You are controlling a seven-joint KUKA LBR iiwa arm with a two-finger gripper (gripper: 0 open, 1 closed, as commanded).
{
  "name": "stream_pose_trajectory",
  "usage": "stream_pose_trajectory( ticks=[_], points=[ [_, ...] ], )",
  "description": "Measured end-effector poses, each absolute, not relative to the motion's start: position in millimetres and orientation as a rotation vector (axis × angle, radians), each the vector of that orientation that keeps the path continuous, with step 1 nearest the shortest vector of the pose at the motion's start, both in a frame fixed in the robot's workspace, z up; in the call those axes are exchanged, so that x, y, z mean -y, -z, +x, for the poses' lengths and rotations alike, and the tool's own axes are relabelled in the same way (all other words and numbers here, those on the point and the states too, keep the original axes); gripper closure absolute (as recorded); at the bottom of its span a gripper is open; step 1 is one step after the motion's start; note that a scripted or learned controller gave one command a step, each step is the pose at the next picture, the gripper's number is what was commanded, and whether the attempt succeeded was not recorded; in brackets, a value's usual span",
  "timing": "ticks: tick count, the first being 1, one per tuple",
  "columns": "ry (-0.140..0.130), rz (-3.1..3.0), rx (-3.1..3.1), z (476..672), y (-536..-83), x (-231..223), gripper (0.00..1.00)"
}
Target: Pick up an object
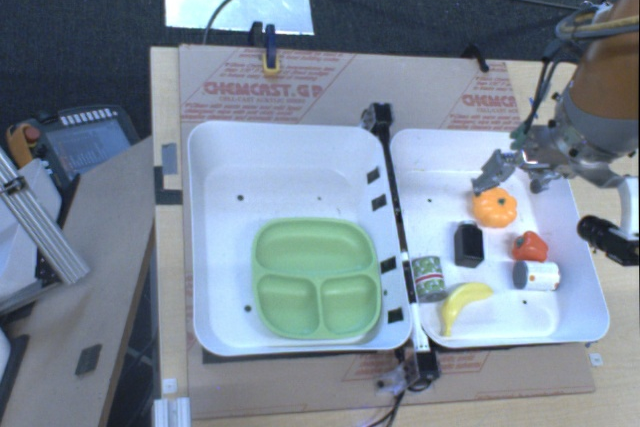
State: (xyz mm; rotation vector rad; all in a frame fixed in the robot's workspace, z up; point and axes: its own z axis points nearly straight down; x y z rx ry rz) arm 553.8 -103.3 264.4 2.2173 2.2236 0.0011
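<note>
**Robot arm hovering over the right bin of small objects**

Two shallow white bins sit side by side on the counter (330,80). The left bin (215,165) holds a light green divided plastic tray (315,277). The right bin (440,165) holds a round orange fruit (495,207), black block (468,244), red pepper (531,245), yellow banana (463,303) and green-labelled can (428,277). The grey gripper (490,175) hangs at right, just above the orange fruit, holding nothing; its finger spacing cannot be made out.
</note>
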Motion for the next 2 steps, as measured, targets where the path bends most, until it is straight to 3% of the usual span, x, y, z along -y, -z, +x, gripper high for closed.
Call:
stream_pose_trajectory(
  ticks=[2],
  points=[
    [0.002,2.222,-2.224,552.5,-156,88,0.00]
  ],
)
